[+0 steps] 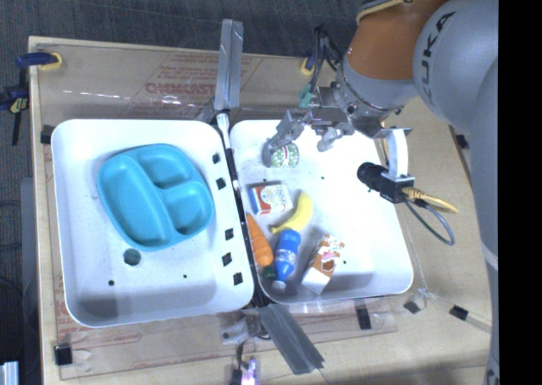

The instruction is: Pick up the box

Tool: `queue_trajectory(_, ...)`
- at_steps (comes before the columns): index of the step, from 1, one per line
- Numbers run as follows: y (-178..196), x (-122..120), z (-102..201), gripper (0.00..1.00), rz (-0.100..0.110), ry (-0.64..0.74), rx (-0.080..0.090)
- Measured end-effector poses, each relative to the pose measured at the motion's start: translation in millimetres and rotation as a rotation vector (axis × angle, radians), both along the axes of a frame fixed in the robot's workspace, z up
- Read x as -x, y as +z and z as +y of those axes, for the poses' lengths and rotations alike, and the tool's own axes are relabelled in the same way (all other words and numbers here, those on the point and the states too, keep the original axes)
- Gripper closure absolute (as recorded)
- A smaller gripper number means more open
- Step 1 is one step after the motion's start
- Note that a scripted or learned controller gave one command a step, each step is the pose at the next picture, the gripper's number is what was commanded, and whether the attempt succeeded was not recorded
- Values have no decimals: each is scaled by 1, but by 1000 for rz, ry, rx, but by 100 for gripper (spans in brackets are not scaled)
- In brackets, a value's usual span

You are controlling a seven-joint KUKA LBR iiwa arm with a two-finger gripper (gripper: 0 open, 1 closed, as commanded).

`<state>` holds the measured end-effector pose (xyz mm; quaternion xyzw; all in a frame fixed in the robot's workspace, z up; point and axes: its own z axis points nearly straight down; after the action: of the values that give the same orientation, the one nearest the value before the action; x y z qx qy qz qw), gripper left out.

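Camera view: gripper (306, 131) hangs over the right bin's (385, 239) far-left part, fingers spread fairly wide, nothing between them; a small round item (283, 154) sits just below the left finger. The box (270, 200) lies flat mid-bin toward the divider, apart from the gripper. A banana (295, 213) touches its near right edge, a carrot (260, 241) and bottle (287, 255) crowd in front, a carton (321, 263) nearby. The left bin (76, 282) holds a blue tray (156, 194). The clutter probably limits finger room.

Grey arm (440, 45) reaches in from right; hand (306, 131) angled down-left, fingers spread.
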<state>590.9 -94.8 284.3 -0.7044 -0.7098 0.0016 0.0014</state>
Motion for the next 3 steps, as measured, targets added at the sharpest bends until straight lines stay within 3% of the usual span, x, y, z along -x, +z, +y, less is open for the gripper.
queue_trajectory(1,77,-53,-5,0,-1,-203,1)
queue_trajectory(2,-77,-47,-37,0,-1,118,0)
queue_trajectory(3,-187,-17,-23,0,-11,-54,2)
